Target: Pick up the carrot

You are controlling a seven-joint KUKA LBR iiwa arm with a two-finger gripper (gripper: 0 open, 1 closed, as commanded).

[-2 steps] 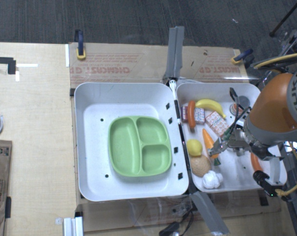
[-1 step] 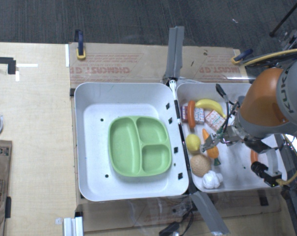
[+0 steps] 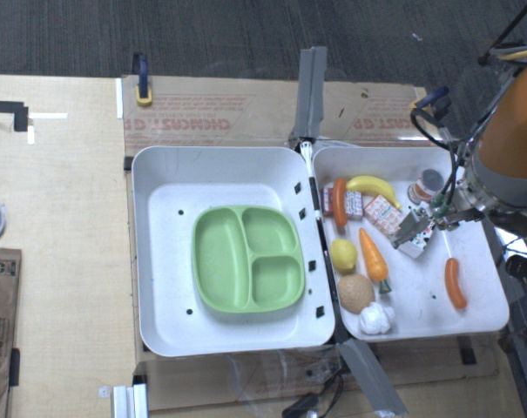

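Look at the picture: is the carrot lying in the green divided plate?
No. The carrot lies in the right bin, beside the lemon; the green plate sits in the left bin.

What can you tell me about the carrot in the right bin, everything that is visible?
The carrot is orange, smooth and plastic-looking, with a tapered body. It lies flat on the floor of the right bin, its narrow tip pointing up and left, its thick end down and right. The lemon sits just to its left, the brown round item below it. The gripper is to its right, apart from it.
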